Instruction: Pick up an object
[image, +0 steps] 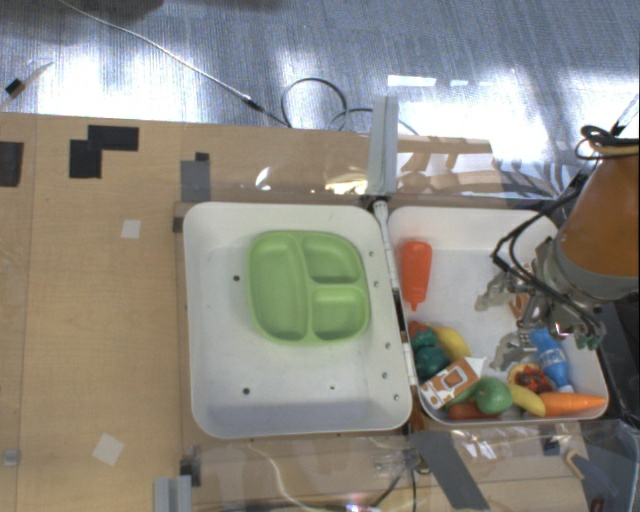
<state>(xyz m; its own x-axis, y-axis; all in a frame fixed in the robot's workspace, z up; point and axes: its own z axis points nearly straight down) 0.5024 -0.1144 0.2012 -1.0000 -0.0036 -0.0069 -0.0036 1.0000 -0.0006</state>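
Note:
My gripper (501, 324) hangs over the right side of the right bin (455, 240), below the grey wrist and its orange band (603, 220). Its two fingers (494, 296) are spread apart and open, with only bare bin floor between them. A blue bottle (549, 359) lies just to the right of the lower finger, apart from the gap. An orange bottle (414, 270) lies to the left against the bin's dividing wall. Toy foods crowd the front of the bin: a teal piece (428, 350), a yellow fruit (452, 343), a small printed box (449, 382), a green fruit (492, 396) and a carrot (572, 404).
The left bin (215, 330) holds a green divided plate (306, 286). Black cables (520, 250) loop from the wrist over the right bin's back. A grey post (381, 150) stands behind the wall between the bins. Wooden bench spreads to the left.

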